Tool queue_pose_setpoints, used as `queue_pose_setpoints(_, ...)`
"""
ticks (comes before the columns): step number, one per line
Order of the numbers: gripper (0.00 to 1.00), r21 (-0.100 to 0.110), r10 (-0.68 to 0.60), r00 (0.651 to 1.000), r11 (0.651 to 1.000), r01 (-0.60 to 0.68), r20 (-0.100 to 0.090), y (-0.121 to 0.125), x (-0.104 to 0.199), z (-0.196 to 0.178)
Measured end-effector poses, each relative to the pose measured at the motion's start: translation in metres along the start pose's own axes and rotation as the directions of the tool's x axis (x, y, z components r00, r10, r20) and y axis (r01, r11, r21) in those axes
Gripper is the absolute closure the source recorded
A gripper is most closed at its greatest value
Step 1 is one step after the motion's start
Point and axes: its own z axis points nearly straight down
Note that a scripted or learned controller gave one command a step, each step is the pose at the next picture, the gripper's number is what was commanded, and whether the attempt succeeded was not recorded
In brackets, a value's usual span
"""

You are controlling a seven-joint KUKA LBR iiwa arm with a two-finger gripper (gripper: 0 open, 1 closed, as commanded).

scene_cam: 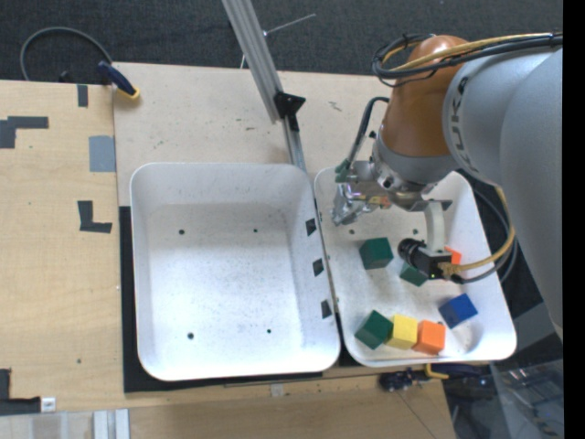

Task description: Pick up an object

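My gripper [349, 207] hangs over the upper left part of the right bin [355, 286], close to the wall it shares with the left bin. Just below and to its right lies a green block [376, 252], apart from the gripper. A darker green block [413, 275] sits further right, under the arm's cable. Along the bin's front edge stand a green block [373, 328], a yellow block [403, 331] and an orange block [430, 337] in a row, with a blue block [458, 310] just behind them.
The left bin [219, 168] lies beside the right one. A slanted metal pole [260, 58] runs down to the bins' far edge. The arm's bulk covers the right bin's far right side. A black cable [55, 35] lies at the bench's far left.
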Motion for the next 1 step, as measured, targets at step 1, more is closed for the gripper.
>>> queue_pose_setpoints(1, 1.00, -0.003, -0.001, 1.000, 1.000, 0.001, -0.001, 0.0087, 0.0599, -0.0166)
